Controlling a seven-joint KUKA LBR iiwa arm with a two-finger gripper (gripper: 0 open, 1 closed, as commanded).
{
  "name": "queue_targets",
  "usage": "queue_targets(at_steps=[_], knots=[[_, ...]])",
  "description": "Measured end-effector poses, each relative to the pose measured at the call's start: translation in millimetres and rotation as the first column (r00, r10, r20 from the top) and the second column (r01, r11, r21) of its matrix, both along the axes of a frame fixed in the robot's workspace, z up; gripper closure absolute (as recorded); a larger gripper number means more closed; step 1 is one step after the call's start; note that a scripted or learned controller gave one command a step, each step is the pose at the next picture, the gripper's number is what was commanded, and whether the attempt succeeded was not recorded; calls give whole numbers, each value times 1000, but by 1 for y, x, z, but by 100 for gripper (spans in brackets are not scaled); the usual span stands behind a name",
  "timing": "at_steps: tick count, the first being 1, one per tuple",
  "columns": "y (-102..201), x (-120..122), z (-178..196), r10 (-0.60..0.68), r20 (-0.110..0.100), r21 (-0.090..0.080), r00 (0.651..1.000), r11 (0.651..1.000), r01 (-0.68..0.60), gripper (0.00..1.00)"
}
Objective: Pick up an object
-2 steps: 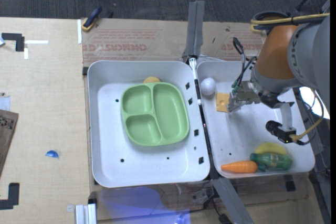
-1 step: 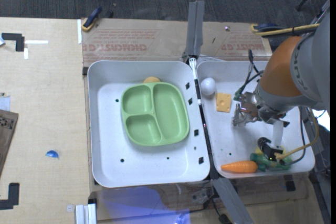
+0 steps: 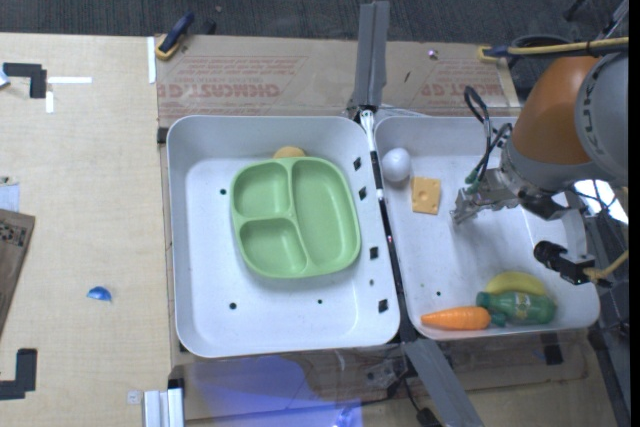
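- Camera view: single fixed camera, mounted above the bench, looking down at a slant.
- Coverage: both shallow white plastic bins, left bin (image 3: 190, 245) mid-frame, right bin (image 3: 455, 260) at right; dark floor across the top.
- Range: moderate; grey-and-orange arm (image 3: 565, 120) enters at right edge.

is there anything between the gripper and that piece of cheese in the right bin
Nothing visible. The gripper sits over the right bin, just right of the cheese, with bare white floor between them. The white ball lies on the cheese's far side, up and to the left.
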State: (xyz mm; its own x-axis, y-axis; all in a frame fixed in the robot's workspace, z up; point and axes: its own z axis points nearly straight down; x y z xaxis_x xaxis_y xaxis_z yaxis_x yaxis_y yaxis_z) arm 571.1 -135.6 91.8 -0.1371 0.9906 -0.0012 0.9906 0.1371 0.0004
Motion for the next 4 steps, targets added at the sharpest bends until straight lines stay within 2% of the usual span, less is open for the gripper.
queue_targets(at_steps=[1, 2, 3, 4], knots=[[0, 0, 0, -1, 0, 0, 1000, 1000, 1, 0], [38, 40, -1, -148, -1, 0, 989, 989, 148, 0], [38, 41, 10, -145, 1, -2, 989, 989, 145, 100], [38, 41, 10, -146, 0, -2, 989, 989, 146, 0]])
